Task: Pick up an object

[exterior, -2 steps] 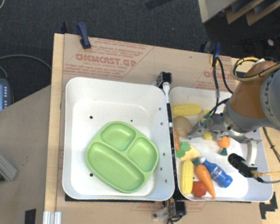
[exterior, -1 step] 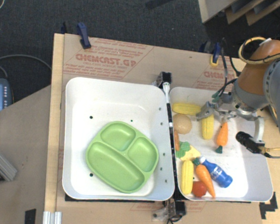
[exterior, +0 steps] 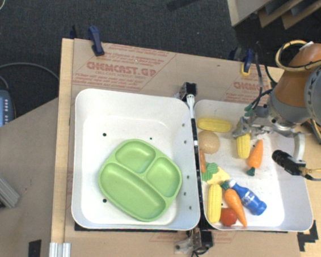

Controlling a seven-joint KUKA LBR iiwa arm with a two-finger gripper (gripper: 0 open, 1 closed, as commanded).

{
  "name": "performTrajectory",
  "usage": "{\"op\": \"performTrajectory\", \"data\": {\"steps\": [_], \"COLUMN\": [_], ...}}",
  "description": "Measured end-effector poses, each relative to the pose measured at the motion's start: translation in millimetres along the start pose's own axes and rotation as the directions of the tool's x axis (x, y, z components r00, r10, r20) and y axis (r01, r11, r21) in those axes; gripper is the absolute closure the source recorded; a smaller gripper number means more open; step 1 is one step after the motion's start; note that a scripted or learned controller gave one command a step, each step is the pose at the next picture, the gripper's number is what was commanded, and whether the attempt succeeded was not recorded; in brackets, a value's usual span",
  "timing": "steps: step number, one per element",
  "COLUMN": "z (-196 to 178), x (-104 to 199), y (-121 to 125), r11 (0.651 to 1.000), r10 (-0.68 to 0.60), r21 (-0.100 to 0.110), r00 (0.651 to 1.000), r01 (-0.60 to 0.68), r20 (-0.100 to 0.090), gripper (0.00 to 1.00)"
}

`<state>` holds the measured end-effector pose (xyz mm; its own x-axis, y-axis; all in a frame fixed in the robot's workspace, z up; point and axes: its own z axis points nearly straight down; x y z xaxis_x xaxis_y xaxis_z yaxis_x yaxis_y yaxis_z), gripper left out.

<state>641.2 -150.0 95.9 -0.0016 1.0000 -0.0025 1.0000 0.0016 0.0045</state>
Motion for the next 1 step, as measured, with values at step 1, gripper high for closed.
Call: {"op": "performTrajectory", "data": {"steps": [1], "z": [-95.9], "x": [64.1], "y": [-9.3], "r11": [1.0], "r10": [-0.005], "r21": [-0.007], "r00": [1.0], "r01": [0.005], "r20": [-0.003], "gripper": [1.0]}}
